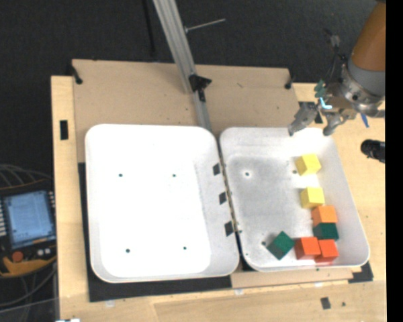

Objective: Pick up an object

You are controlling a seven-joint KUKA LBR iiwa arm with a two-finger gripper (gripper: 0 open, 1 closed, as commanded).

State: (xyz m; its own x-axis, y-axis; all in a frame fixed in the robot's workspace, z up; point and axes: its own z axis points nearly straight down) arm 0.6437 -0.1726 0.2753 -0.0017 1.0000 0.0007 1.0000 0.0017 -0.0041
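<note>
My gripper hangs above the far right corner of the right bin, open, with nothing between its two fingers. Below it in that bin lie two yellow blocks, one nearer the far edge than the other. Toward the near right corner sit an orange block, a dark green block, two more orange blocks and another green block. The gripper is apart from all of them, closest to the upper yellow block.
The left bin lies beside the right one. A slanted metal rod rises from the back between the bins. A handheld pendant rests off the bench at the left.
</note>
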